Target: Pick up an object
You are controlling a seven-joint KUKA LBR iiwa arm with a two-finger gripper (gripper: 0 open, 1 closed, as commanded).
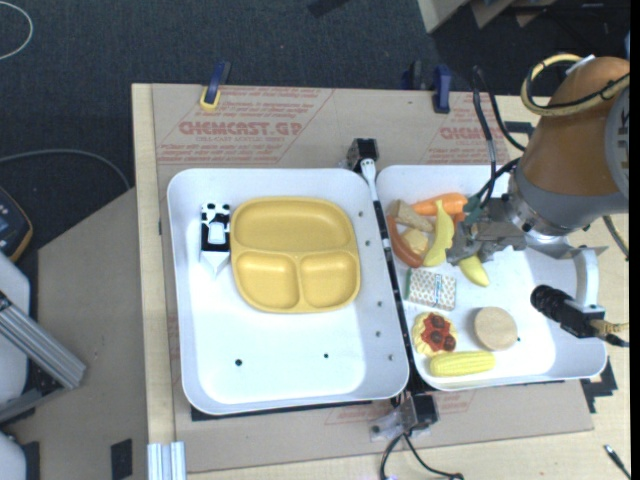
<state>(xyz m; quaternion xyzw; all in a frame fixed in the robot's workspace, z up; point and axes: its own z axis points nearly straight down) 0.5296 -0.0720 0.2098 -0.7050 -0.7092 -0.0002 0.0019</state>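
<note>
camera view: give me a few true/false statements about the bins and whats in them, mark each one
1. The yellow divided tray lies in the left bin. True.
2. The corn cob lies in the left bin. False: it lies in the right bin, near its front edge.
3. The gripper is over the right bin, close to the banana. True.
4. The round tan cookie sits inside the yellow divided tray. False: it sits in the right bin, just above the corn cob.
5. The carrot lies near the far end of the right bin. True.
</note>
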